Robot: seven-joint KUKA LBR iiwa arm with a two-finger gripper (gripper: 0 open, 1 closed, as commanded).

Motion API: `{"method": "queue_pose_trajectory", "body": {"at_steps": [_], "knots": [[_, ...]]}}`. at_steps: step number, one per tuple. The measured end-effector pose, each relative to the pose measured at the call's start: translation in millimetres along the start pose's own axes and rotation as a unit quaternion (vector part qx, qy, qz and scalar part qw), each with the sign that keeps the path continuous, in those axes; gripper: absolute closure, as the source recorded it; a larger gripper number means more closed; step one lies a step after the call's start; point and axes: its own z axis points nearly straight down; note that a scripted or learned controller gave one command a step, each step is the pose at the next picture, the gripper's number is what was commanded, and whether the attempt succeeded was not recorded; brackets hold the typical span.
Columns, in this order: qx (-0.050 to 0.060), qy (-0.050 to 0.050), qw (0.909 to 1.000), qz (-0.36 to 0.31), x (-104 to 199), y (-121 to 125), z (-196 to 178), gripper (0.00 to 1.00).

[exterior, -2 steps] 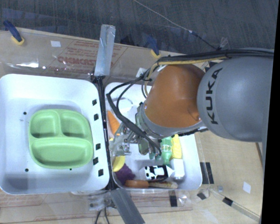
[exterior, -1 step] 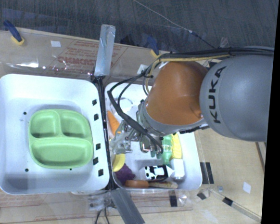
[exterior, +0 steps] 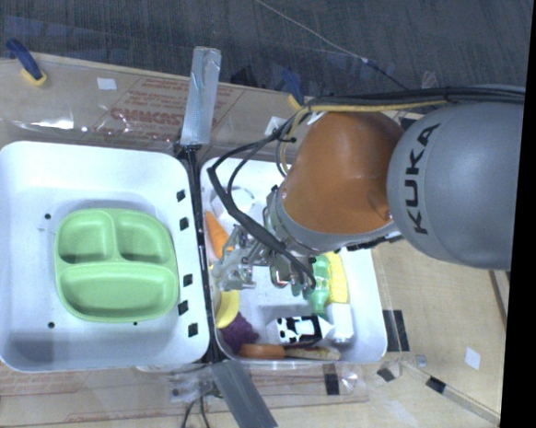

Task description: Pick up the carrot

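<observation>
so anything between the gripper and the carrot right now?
Nothing visible. The gripper sits low in the right bin, right beside the carrot by the bin's left wall. The yellow piece lies below, off that path.

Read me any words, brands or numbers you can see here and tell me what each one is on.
"KUKA": dark letters running down the grey arm.
Red printing on the clear plastic sheet behind the left bin: too faint and blurred to read.
No other legible text.

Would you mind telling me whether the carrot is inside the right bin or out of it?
Inside. The carrot lies on the right bin's floor by its left wall, beside the pincer.
</observation>
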Motion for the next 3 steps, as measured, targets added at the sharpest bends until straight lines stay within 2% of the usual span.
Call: {"method": "queue_pose_trajectory", "body": {"at_steps": [1, 2, 3], "knots": [[-0.001, 0.002, 0.9868, -0.162, 20, 13, 30, 1.0], [-0.001, 0.001, 0.9865, -0.164, 18, 14, 19, 1.0], [0.0, 0.002, 0.9904, -0.139, 10, -13, 30, 1.0]]}}
